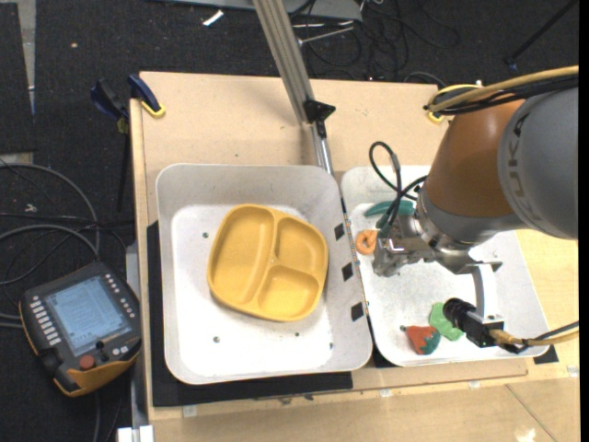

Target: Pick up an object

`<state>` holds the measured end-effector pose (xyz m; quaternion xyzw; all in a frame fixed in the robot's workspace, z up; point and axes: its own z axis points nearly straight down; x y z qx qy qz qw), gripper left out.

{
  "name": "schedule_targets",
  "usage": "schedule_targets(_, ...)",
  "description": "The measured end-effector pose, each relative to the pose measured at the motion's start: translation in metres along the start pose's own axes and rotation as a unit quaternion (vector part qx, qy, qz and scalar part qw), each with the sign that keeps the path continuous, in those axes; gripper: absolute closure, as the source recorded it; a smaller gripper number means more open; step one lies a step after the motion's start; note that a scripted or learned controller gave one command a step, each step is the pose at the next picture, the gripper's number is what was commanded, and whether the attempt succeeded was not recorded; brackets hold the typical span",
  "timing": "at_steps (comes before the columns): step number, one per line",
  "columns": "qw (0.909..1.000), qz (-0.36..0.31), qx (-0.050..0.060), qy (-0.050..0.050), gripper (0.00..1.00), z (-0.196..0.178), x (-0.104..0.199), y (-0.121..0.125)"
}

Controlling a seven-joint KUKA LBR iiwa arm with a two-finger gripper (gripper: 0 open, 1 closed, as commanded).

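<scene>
The claw point(391, 258) hangs low over the back half of the right bin point(405, 334), its metal body foreshortened under the wrist, so whether it is wide, narrow or gripping cannot be told from this angle. Just to its left, near the bin's inner wall, lies a small orange ring point(366, 241), apart from the claw. Behind the claw a teal object point(380, 209) peeks out, partly covered by black cables that loop up from the wrist. Toward the front of the same bin sit a green object point(444, 320) and a red-orange object point(423, 340), touching or nearly so, with a black fitting and its cable beside them on the right. The arm point(502, 168), grey with its orange band, covers much of the bin's right and rear. In the left bin point(184, 210) a yellow divided plate point(268, 261) with three compartments lies alone near the middle. A teach pendant point(78, 325) rests on the floor left of the bench.
</scene>
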<state>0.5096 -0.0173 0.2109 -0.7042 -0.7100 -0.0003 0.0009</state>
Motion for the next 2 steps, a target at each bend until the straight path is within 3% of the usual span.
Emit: schedule_targets(2,1.0,-0.001,0.0,0.0,1.0,-0.002,0.117,-0.014)
